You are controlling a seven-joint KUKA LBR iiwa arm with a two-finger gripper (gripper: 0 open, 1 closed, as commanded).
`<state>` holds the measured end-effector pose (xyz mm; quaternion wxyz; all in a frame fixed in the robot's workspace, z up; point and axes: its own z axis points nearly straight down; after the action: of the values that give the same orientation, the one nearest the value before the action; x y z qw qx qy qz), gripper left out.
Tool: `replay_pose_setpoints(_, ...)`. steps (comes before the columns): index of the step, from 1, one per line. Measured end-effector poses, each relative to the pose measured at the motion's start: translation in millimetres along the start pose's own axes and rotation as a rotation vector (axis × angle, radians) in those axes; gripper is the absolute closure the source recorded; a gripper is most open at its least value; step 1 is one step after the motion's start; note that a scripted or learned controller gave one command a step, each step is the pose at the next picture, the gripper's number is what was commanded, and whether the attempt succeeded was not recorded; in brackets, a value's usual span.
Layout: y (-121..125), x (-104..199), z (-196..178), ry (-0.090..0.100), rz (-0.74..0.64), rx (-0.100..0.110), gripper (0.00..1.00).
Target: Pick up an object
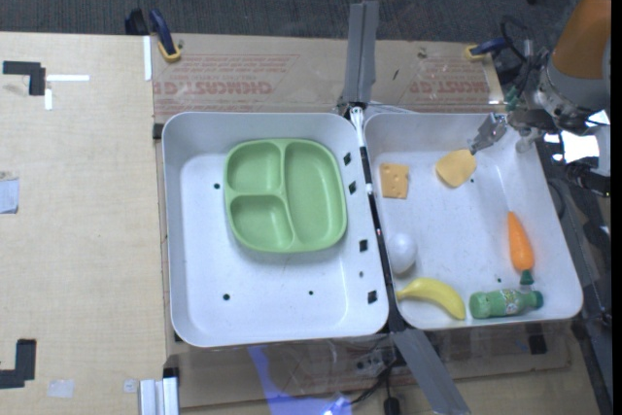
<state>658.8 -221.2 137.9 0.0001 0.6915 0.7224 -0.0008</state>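
Observation:
The right bin [544, 199] holds several small items: an orange cheese-like square [394, 180], a pale yellow wedge [455, 168], a white ball [401, 252], a banana [433, 296], a green bottle [503, 303] lying on its side, and a carrot [521, 243]. My gripper [489, 133] hangs over the bin's far right corner, just up and to the right of the yellow wedge, with its tip close to the wedge's edge. Nothing shows in its grasp.
A green divided plate [287, 195] lies in the left bin [194, 287]. A raised divider [367, 199] separates the two bins. Cardboard [253, 78] lines the back edge, with clamps at both ends. Cables and the arm's body crowd the right side.

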Motion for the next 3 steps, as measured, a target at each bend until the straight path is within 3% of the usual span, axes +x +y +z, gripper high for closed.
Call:
replay_pose_setpoints(1, -90, 9, 48, 0.011, -0.174, 0.002, 0.0)
replay_pose_setpoints(2, -89, 7, 39, 0.005, -0.17, 0.0, 1.0)
replay_pose_setpoints(3, -64, 44, 47, 0.001, 0.002, 0.0, 1.0)
